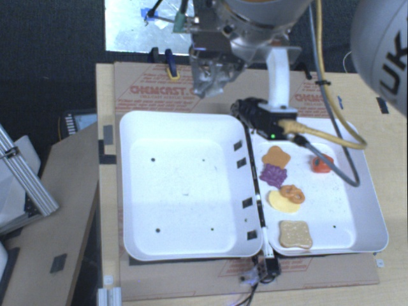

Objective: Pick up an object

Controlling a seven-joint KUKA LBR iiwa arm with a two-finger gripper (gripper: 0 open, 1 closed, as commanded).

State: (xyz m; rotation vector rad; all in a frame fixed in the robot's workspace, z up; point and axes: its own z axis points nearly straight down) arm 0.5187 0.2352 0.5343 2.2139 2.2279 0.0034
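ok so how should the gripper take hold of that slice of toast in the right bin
Come straight down on the toast and pinch across its two long flat sides, probably left to right. It lies flat near the front of the right bin, apart from the yellow piece behind it, so both sides look free for the fingers.

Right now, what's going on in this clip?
A grey KUKA arm reaches in over two white bins. Its end effector hangs above the bench behind the left bin, with nothing visibly in it. All the small items lie in the right bin: an orange piece, a purple one, a pretzel on a yellow disc, a toast slice and a red piece. Nothing has been picked up yet.
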